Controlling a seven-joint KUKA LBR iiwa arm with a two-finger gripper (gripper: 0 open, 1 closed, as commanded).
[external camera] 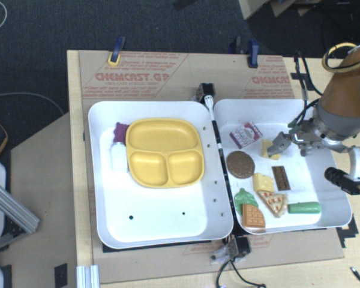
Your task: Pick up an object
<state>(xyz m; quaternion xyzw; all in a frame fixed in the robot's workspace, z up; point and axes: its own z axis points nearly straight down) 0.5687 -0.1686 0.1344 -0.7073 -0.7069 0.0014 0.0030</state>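
- Arm (342,101) enters from the right, orange band above the wrist, reaching over the right bin (330,221).
- Gripper (280,146) hovers low over the right bin's upper middle; one grey finger (279,141) points left. Spread or pressed together: cannot tell from this angle.
- Yellow piece (267,149) lies just beside the fingertip, partly hidden; pinched or not, cannot tell.
- Same bin: pink-and-white packet (245,134) upper left, brown round cookie (240,164), cheese wedge (264,182), chocolate bar (280,177), pizza slice (275,203), waffle (252,215) with a green piece (243,197) at its top, green cylinder (303,207).
- Left bin (156,227): yellow divided tray (165,152), over a purple-and-white item (118,144) at its left edge.
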